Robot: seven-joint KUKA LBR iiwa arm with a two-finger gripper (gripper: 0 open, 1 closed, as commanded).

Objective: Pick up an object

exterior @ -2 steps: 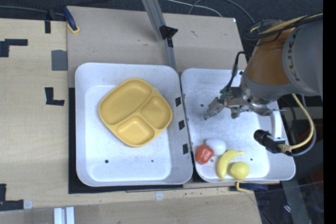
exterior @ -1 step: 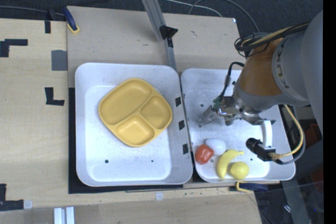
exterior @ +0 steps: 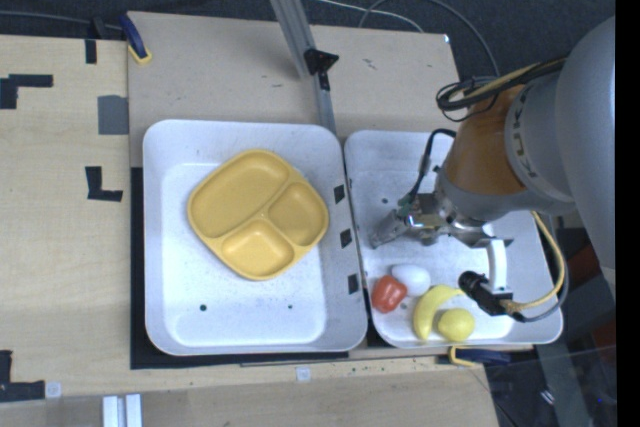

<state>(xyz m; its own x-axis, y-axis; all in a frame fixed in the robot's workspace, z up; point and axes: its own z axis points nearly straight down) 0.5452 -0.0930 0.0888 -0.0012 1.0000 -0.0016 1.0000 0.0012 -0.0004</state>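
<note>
Looming at the right edge, cut off by the frame: grey arm (exterior: 585,125) with orange band, hiding much of the right bin (exterior: 385,155). Below it, metallic fingers (exterior: 385,235) pointing left over the bin's middle; whether apart or together cannot be told. Clustered along that bin's near edge, apart from the fingers: small red round piece (exterior: 389,293), white rounded piece (exterior: 411,276), curved yellow banana shape (exterior: 430,308), yellow ball (exterior: 456,324). Resting in the left bin (exterior: 160,215): smooth yellow three-compartment plate (exterior: 258,213).
</note>
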